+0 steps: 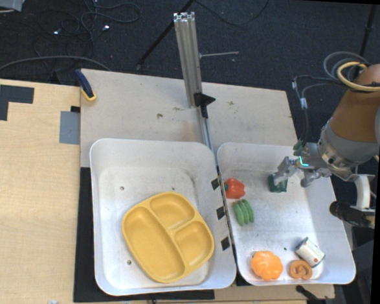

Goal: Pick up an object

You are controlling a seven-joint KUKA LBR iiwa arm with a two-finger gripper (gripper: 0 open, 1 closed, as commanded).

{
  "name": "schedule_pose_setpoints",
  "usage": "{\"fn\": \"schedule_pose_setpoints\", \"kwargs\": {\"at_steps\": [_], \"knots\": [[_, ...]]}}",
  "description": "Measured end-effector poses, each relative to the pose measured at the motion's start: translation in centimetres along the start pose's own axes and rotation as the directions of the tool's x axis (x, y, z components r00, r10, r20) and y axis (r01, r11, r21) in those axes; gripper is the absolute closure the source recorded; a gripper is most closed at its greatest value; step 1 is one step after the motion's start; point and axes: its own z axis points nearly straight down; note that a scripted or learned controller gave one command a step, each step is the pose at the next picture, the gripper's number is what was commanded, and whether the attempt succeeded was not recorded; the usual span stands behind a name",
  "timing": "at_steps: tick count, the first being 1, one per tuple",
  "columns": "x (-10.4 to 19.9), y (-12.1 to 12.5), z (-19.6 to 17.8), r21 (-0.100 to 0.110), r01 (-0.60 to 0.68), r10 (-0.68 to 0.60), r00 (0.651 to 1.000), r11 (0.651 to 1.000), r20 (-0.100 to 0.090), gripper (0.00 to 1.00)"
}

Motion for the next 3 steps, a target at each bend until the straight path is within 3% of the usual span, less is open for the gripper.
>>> {"fn": "schedule_pose_setpoints", "kwargs": {"at_steps": [1, 3], "knots": [[0.0, 0.1, -0.1, -0.002, 0.0, 0.0, 1.0, 1.0, 0.0, 0.0], [0.7, -1.1, 9.1, 0.005, 0.0, 0.0, 1.0, 1.0, -0.002, 0.0]]}}
